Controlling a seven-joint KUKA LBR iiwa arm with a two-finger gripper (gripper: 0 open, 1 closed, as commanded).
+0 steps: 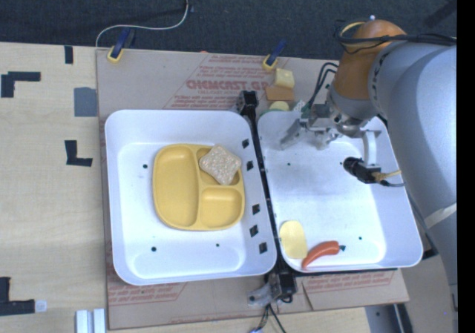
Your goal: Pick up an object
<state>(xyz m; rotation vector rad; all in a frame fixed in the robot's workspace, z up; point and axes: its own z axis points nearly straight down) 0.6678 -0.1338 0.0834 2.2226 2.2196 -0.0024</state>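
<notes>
Chilli, red-orange and curved, lies at the right bin's front edge.
We see it touching a yellow disc; whether the gripper at the bin's back edge is open, we cannot tell.

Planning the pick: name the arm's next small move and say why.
Probably travel toward the near edge of the right bin, over the orange-red piece and pale yellow piece. The gripper sits at the bin's far end, with nothing visibly held.
</notes>
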